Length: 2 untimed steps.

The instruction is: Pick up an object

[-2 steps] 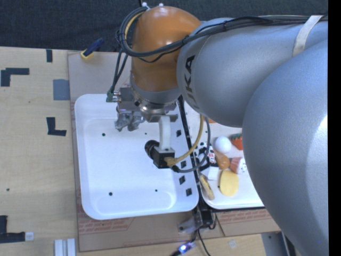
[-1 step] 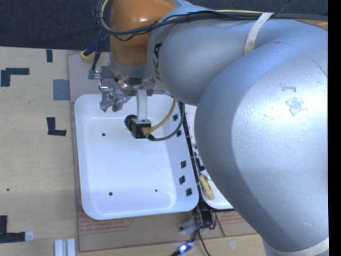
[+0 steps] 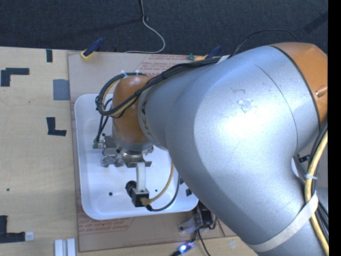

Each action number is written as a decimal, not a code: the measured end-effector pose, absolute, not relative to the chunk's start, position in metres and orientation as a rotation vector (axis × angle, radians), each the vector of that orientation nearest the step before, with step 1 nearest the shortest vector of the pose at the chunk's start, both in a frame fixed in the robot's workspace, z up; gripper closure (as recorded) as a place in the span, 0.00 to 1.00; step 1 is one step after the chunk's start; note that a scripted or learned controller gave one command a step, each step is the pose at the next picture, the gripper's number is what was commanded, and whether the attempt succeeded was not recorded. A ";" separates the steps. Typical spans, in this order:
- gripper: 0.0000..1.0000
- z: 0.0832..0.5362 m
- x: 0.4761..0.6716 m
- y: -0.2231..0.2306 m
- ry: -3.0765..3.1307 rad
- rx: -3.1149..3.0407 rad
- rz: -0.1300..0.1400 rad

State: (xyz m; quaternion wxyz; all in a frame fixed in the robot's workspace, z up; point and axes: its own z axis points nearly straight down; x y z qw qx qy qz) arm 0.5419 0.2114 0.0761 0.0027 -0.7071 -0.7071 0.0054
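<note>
One camera looks down at a slant on the bench, and the grey arm (image 3: pixel 240 143) takes most of the right half, reaching in from the right. Its orange band (image 3: pixel 128 111) sits above the wrist, with dark cables looped around it. The gripper (image 3: pixel 121 159) hangs low over the middle of a white bin (image 3: pixel 88 143), pointing down toward the bin floor. From this angle the wrist covers it from above, so I cannot tell if the gripper is open or closed, and nothing can be seen held in it. Which thing it should pick up I also cannot tell. Two dark specks (image 3: pixel 110 193) lie on the bin floor on the near side of the gripper, apart from it, and they are too small to name. The bin rests on a brown cardboard sheet (image 3: pixel 106 223), which lies on the pale wooden bench (image 3: pixel 32 159) marked with black tape pieces (image 3: pixel 53 127). A blue and yellow clamp (image 3: pixel 91 48) holds the far corner of the cardboard. A thin cable (image 3: pixel 151 25) runs across the dark floor behind.
</note>
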 end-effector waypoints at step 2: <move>1.00 0.241 0.543 0.169 -2.219 -2.221 0.007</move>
